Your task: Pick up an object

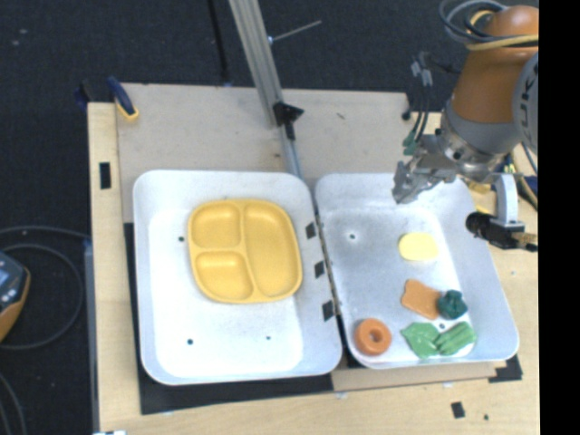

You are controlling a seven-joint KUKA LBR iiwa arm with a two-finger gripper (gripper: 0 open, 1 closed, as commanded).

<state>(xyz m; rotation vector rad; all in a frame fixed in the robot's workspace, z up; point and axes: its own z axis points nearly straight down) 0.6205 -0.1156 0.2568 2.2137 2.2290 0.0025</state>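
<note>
The camera view looks down at a slant on a pale wooden bench [208,120] carrying two shallow white bins side by side, both smooth plastic with rounded corners. The left bin [163,333] holds a yellow plate [245,250], glossy and roughly square with soft corners, divided into three compartments. The right bin [362,216] has a scuffed, speckled floor and holds the smaller pieces, all gathered toward its near right part.

The arm [489,80] enters from the right, grey with an orange rounded housing above the wrist and looped cables beside it. Its gripper [410,188] hangs over the far edge of the right bin, apart from every object; whether its jaws are apart or together cannot be made out at this angle.

Among the objects, a leafy green piece [437,340] with a ridged surface lies near the bin's near right corner. Just beyond it rests a flat orange slab [419,298], touching a dark green knobbly lump [452,304]. A pale yellow flat disc [419,246] sits nearer the gripper, by itself. An orange ring [372,336] like a small doughnut lies left of the leafy piece.
</note>
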